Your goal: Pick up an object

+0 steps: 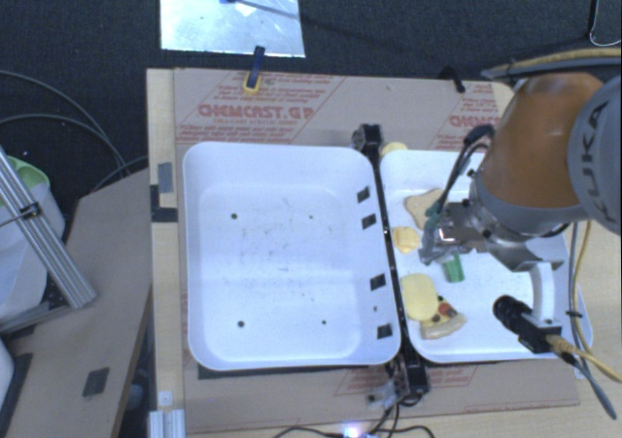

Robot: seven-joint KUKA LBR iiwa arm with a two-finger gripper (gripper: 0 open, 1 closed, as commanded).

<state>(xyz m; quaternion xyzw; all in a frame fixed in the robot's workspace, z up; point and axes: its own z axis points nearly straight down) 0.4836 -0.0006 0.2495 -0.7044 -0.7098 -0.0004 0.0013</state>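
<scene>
A: While the bench [321, 96] takes up most of the view, what sits on it?

B: Two white bins side by side. The left bin [282, 252] is the big square one with a few dark specks on its floor. The right bin [486, 344] touches it along a black seam with clips.

A: And the arm?

B: The arm [544, 150] comes in from the right, its orange band bulking over the right bin's far half. It covers much of that bin.

A: Where is the gripper?

B: The gripper [442, 244] hangs low over the right bin's left side, near the seam. I cannot tell whether it is wide, narrow or closed on anything; the metal parts blur together there.

A: What lies in that bin?

B: A yellow lump [420, 296] near the front left, with a pizza slice [443, 322] just in front of it, touching or nearly so. A tan piece [422, 206] lies further back, beside the gripper. A green piece [453, 269] shows just under the gripper, too small to name. A pale piece [406, 240] sits by the seam, left of the gripper.

A: Anything else?

B: A small yellow ball [394, 149] rests at the back rim, where the two bins meet.
</scene>
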